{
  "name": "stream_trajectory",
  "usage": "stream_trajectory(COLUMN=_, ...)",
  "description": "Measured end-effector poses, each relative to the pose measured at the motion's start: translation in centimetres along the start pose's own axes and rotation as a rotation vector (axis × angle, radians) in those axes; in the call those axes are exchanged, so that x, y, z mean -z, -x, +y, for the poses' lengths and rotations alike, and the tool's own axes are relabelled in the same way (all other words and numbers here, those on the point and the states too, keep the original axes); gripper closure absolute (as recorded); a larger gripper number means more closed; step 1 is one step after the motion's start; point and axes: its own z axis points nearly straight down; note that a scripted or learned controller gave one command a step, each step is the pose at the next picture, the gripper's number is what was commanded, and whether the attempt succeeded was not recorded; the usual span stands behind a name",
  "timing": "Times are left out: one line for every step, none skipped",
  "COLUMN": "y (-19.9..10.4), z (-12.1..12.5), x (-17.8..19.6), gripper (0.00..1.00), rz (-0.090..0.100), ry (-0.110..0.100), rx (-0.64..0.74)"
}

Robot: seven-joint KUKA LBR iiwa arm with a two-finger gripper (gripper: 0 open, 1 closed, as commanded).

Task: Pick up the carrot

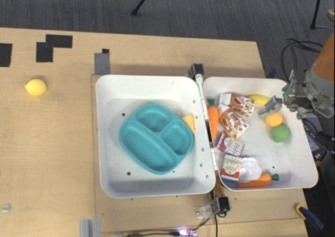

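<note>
Altogether two shallow white plastic bins sit side by side on the pale wooden worktop (157,58), the left bin (107,126) and the right bin (303,157), their inner rims touching along the middle. Two carrots show in the right bin: one carrot (213,121) stands lengthwise against the bin's left wall, orange and tapered with a green top, and a second carrot (256,180) lies along the bottom edge, smooth and glossy, its green stub toward the bottom right corner. Between them lie several crinkled printed snack packets (235,118) and one small white pouch (230,165). Near the top edge rest one yellow banana-like piece (258,99), one round orange-yellow fruit (274,120) and one green ball (280,134), close together. One teal divided tray (155,136), with three compartments and rounded corners, lies tilted in the left bin, a yellow wedge (189,122) at its right rim. One lemon (35,87) sits alone near the worktop's left edge. The gripper (272,106) hangs over the right bin's top right part, beside the yellow piece; whether its jaws are apart or together I cannot tell.
</note>
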Motion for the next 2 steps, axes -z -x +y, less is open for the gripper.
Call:
stream_trajectory(y=3.8, z=1.1, x=-5.7, gripper=0.00, rz=0.000, ry=-0.001, rx=0.096)
stream_trajectory(y=4.6, z=4.8, x=-14.0, gripper=0.00, rz=0.006, ry=-0.001, rx=0.238)
